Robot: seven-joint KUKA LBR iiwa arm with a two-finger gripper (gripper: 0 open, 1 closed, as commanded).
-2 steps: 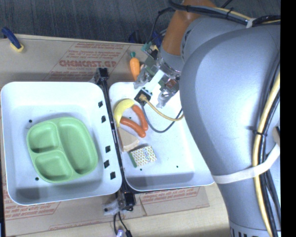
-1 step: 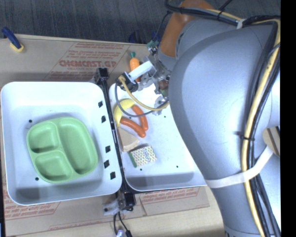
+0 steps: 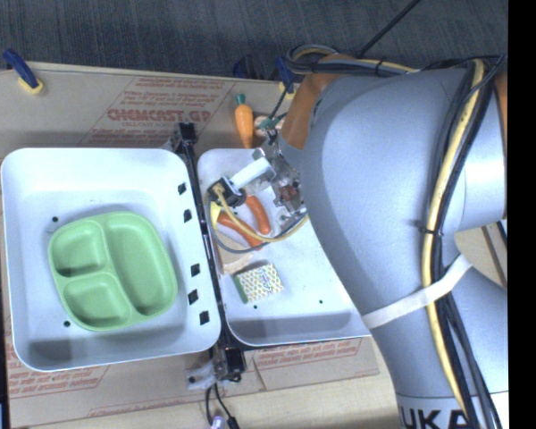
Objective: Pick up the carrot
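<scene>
Camera view. The carrot point(image 3: 243, 123), orange with a small green top, lies on the bench point(image 3: 143, 105) outside both bins, just beyond the far rim of the right bin point(image 3: 313, 284) and near that bin's far left corner. Its long axis runs roughly away from the rim, green end outward.

The gripper point(image 3: 284, 197) hangs low over the far half of the right bin, apart from the carrot. The bulk of the arm point(image 3: 384, 195) and its cabling mask it, so whether it is open or closed cannot be told. Nothing is seen held in it.

Beneath it lie a red-orange sausage-shaped piece point(image 3: 261, 214) and an orange strip point(image 3: 237, 231). A patterned block point(image 3: 259, 281) sits nearer the bin's middle. The left bin point(image 3: 36, 195) carries a green divided plate point(image 3: 114, 271).

Handling, as judged: the carrot looks like a light, stiff toy with a smooth, tapering and possibly slippery skin. A grip across its thicker middle, square to the long axis, seems safest, since the narrow tip could squirt free. The gripper must first clear the far rim.
</scene>
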